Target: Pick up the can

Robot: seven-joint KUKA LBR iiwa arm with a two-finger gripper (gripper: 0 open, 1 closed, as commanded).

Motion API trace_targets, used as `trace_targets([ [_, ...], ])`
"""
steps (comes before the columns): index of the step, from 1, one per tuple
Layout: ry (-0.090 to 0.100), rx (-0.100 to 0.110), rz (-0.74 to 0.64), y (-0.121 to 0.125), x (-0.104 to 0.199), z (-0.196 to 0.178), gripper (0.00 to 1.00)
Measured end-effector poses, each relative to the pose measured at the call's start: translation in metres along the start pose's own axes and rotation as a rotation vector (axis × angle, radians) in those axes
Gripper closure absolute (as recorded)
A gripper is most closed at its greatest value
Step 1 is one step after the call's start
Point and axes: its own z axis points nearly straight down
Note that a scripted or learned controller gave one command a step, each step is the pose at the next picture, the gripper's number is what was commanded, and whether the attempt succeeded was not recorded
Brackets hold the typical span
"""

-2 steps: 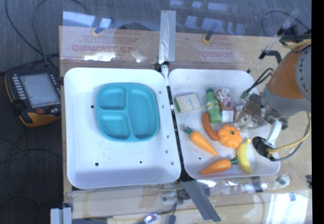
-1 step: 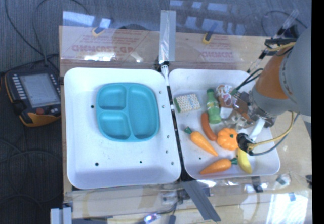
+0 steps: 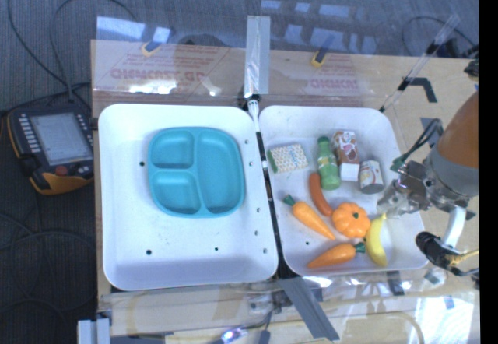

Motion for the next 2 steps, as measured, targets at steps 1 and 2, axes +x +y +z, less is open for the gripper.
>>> trace_targets([
  [1, 0.0, -0.003, -0.242, 0.003, 0.003, -0.023, 1.0],
  [2, -0.003, -0.003, 0.161, 0.04, 0.018, -0.138, 1.0],
])
